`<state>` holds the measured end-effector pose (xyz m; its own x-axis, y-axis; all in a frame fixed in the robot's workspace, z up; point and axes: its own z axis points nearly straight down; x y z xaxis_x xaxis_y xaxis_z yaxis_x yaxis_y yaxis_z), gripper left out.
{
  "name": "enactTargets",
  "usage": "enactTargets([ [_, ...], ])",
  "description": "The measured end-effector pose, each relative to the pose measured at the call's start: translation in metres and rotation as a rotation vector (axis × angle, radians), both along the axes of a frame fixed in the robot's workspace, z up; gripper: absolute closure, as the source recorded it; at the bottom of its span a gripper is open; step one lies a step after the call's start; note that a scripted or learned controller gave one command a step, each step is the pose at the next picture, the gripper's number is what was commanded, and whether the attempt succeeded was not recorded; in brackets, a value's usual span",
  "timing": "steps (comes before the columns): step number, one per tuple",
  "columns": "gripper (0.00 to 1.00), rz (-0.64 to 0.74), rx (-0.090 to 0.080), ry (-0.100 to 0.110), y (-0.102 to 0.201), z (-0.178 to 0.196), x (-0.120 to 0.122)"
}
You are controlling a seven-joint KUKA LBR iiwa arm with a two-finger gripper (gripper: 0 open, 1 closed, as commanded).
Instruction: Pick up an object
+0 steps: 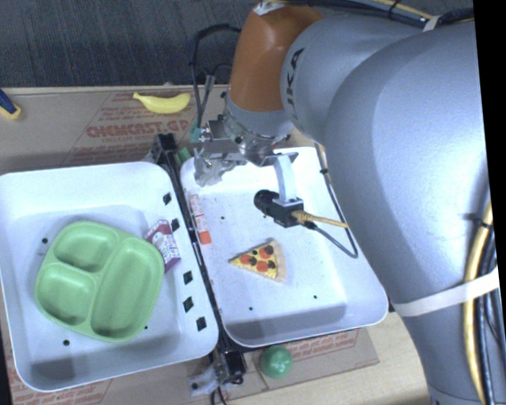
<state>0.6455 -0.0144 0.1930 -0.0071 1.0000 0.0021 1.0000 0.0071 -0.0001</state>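
Brown cardboard (pixel 95 132) covers the bench under two white bins. Left bin (pixel 10 265) holds a green divided plate (pixel 96 279) and a small wrapper (pixel 163 241). Right bin (pixel 351 294) holds a pizza slice (pixel 260 260) near its middle and an orange marker (pixel 199 220) along its left wall. Gripper (pixel 218 160) hovers over that bin's far left corner; its grip cannot be told, with nothing seen held

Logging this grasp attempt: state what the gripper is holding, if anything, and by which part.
Cannot be told. The gripper sits at the far left corner of the right bin, with no object seen between its fingers; the pizza slice lies apart on the bin floor.
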Motion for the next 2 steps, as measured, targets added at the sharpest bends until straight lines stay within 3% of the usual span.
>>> enactTargets([
  [1, 1.00, 0.000, 0.000, 0.002, 0.107, 0.039, -0.041],
  [2, 1.00, 0.000, -0.001, 0.003, 0.134, 0.070, -0.113],
])
